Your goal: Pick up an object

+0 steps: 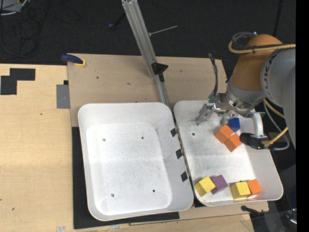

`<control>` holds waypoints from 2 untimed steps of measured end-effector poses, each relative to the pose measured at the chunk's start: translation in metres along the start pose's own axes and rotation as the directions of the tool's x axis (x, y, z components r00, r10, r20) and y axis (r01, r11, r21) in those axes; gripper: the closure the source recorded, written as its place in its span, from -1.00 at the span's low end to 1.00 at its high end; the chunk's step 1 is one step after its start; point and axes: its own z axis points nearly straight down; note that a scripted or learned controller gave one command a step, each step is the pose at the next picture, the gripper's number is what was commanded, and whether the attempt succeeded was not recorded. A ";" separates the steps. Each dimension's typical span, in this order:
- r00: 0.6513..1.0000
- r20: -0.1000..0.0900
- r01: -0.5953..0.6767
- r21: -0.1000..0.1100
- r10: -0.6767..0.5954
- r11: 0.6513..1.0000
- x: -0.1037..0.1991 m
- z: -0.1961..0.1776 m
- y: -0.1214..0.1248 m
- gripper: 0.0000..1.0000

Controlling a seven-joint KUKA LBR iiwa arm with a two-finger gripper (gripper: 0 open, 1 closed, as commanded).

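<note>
- While the tool (208, 111) hangs over the upper part of the right bin (270, 187), its fingers look spread and nothing sits between them — no block is held.
- Nearest candidates: an orange block (228, 137) with a blue block (234, 123) touching its upper edge, both just right of the tool, under the wrist.
- Along the bin's lower rim lie a yellow block (204, 185) touching a purple block (219, 182), and further right a second yellow block (240, 190) pressed against a small orange block (254, 186).
- The left bin (91, 129) carries no blocks.
- Risk, as I judge it: every block touches a neighbour, so a finger coming down could land on top of one, or shove the pair apart instead of straddling a single piece.
- Risk: the lower blocks sit close to the rim — a finger might strike the bin wall.
- Risk: the tool is offset from the orange block, so closing where it hangs would catch nothing.
</note>
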 end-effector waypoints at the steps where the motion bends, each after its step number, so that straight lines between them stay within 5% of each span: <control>1: 1.000 0.000 0.000 -0.003 0.000 1.000 -0.002 0.044 -0.002 -1.00; 2: 1.000 0.000 -0.005 -0.005 0.005 1.000 -0.004 0.032 -0.002 1.00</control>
